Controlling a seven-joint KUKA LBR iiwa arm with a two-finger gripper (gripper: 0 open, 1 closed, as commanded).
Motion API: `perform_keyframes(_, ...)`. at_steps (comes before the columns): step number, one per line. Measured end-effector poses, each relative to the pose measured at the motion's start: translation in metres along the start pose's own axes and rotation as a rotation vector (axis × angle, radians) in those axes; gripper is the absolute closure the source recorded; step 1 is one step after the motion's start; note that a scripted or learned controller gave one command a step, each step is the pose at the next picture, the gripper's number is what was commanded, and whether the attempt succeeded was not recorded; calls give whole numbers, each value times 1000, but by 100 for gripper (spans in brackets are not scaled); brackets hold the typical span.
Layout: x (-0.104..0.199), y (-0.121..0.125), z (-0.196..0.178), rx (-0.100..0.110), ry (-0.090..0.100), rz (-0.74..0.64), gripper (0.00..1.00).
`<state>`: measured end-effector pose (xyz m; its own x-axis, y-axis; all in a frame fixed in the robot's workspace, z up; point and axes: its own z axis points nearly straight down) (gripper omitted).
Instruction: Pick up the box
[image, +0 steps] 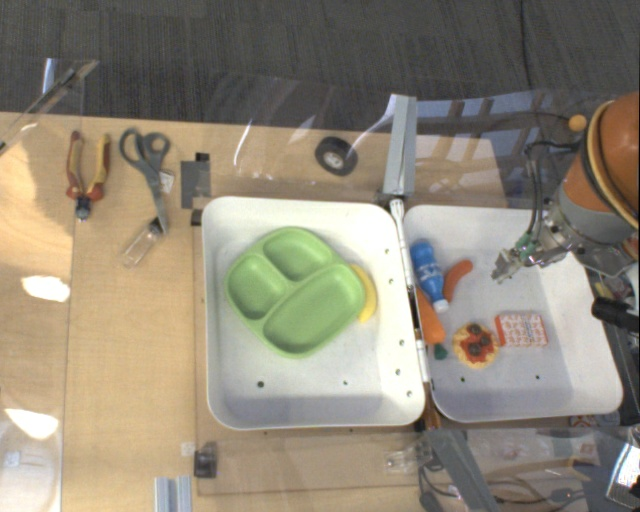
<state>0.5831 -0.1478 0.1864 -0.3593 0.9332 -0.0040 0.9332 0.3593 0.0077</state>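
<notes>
While the arm (610, 170) reaches in from the right, its gripper (512, 262) hangs over the far part of the right bin (590, 400), and I cannot tell whether it is open or closed; nothing shows between its tips. The box (521, 330), a small flat pack with a red and white pattern, lies on the bin floor nearer to the camera than the gripper and apart from it, about midway across the bin. Bare white floor lies on its right, up to the bin's right wall, and on its near side up to the near rim. Just left of the box sits a small round pizza toy (476, 345), close but seemingly not touching. Farther left, along the bin's left wall, lie a blue bottle (427, 268), an orange sausage (456, 279) and a carrot (431, 325), crowding that edge. The floor between gripper and box is bare.

In the left bin (230, 400) a green divided tray (297, 291) takes up the middle, with a yellow piece (367, 298) tucked at its right edge. On the bench (100, 380) to the far left lie pliers (85, 172) and scissors (150, 170), and a tape roll (337, 154) sits beyond the bins
</notes>
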Motion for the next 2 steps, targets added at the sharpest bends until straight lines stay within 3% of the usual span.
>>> perform_keyframes(1,0,0,0,1,0,0,0)
perform_keyframes(2,-36,-41,95,-3,-5,-41,0)
